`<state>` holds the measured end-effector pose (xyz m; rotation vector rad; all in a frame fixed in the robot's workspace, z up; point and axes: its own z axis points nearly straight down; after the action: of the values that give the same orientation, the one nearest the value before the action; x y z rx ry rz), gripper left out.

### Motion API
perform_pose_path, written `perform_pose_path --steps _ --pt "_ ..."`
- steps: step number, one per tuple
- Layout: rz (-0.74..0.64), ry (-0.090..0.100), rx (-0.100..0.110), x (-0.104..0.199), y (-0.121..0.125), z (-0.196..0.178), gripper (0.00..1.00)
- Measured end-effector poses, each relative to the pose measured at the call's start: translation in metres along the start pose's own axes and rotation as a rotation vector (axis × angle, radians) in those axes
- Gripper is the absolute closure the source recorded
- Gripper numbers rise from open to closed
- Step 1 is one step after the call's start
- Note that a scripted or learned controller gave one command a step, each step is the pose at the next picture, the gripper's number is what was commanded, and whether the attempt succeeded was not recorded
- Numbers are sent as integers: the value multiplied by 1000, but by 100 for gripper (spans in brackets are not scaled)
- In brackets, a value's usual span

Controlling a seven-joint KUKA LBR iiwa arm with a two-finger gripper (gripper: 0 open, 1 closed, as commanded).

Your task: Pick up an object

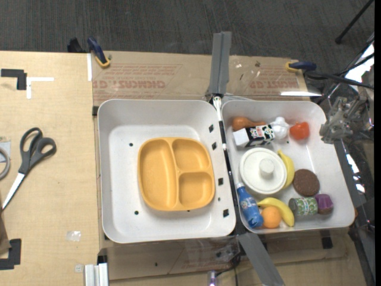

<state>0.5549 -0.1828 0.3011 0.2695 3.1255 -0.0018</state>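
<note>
The right bin (339, 159) holds several small items. Along its far wall lie a red tomato (299, 130), a black and white carton (257, 134) and an orange-brown piece (240, 123). A white lidded bowl (263, 170) sits in the middle with a banana (289, 167) curved against it. Toward the front are a brown disc (306, 182), a green can (303, 207), a purple piece (324, 204), a second banana (281, 205), an orange (271, 218) and a blue bottle (249, 205). My gripper (336, 123) hangs grey and blurred over that bin's far right rim, apart from every item.
The left bin (113, 159) holds a yellow divided plate (176, 173). Scissors (30, 154) lie on the wooden bench at the left. Blue clamps (98, 51) pin the cardboard behind the bins, and a grey bar (220, 64) runs back from the seam between them.
</note>
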Motion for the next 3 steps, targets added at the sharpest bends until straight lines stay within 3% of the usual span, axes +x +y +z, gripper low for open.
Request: perform_pose_path --steps 1,2,3 --pt "-174 1 -1 -44 -31 182 100" --pt "286 2 -1 -19 73 209 100" --pt "153 0 0 -57 30 5 100"
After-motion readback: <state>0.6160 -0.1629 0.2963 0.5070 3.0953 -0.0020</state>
